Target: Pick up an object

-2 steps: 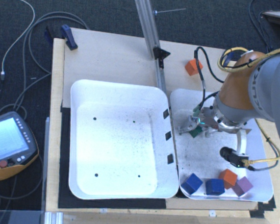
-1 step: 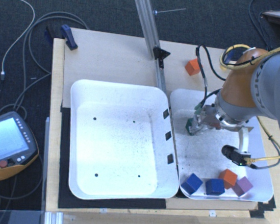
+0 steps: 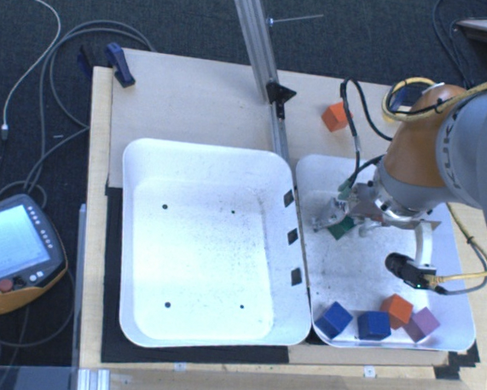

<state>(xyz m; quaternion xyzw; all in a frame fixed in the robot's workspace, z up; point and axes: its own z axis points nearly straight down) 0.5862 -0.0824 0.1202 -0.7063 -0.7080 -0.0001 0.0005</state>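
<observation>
My gripper (image 3: 344,218) is low in the right bin (image 3: 452,253), near its upper left part, with the grey and orange arm coming in from the right. A small green block (image 3: 340,230) shows right at the gripper's tip, touching or just under it; whether it is held cannot be told. Along the bin's front edge lie two blue blocks (image 3: 333,318) (image 3: 374,325), an orange block (image 3: 399,309) and a purple block (image 3: 425,323), all well apart from the gripper.
The left bin (image 3: 138,223) stands beside the right one. An orange block (image 3: 335,116) lies on the bench behind the right bin. A metal pole (image 3: 258,45) slants up between the bins. A blue clamp (image 3: 119,64) sits at the bench's far left corner.
</observation>
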